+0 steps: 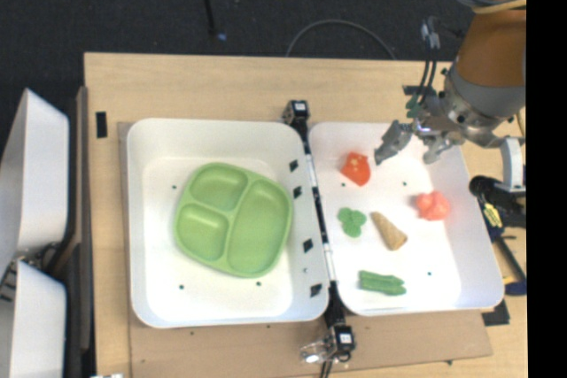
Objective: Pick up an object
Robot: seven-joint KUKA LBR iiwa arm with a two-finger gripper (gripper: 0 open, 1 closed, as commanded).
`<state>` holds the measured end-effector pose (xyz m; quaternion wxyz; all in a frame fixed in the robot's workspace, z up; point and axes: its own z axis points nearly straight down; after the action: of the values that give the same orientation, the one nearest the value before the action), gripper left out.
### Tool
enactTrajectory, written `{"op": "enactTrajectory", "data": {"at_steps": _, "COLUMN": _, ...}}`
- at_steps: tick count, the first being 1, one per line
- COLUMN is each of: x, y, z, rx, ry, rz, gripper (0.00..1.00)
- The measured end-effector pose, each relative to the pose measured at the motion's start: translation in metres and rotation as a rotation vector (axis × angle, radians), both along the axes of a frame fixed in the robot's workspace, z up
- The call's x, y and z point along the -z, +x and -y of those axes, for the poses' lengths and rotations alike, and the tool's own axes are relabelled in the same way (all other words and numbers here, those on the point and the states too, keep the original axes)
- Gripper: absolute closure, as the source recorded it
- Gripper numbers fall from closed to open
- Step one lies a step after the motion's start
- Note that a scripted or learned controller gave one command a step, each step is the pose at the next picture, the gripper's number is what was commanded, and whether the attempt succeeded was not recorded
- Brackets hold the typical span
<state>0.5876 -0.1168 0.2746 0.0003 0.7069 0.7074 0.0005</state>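
Observation:
In the right bin (461, 279) lie several small toys: a red-orange piece (355, 168), a pink lump (433, 205), a green broccoli-like piece (352, 222), a tan cone (389, 231) and a green pod (382, 283). My gripper (412, 146) hovers over the bin's far part, right of the red-orange piece and above the pink lump. Its two fingers are spread apart with nothing between them.
The left bin (151, 279) holds a green divided plate (234, 219). A black divider with clips (312, 208) runs between the bins. White boxes (35, 190) stand at the left of the bench, and cables (496, 208) lie at the right edge.

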Motion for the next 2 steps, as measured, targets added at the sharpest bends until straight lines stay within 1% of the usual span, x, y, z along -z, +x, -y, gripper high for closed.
{"op": "enactTrajectory", "data": {"at_steps": 1, "x": 0.050, "y": 0.002, "z": -0.008, "rx": -0.001, "ry": -0.001, "rz": -0.004, "gripper": 0.00}}
{"op": "enactTrajectory", "data": {"at_steps": 2, "x": 0.095, "y": 0.004, "z": 0.000, "rx": 0.002, "ry": -0.002, "rz": -0.003, "gripper": 0.00}}
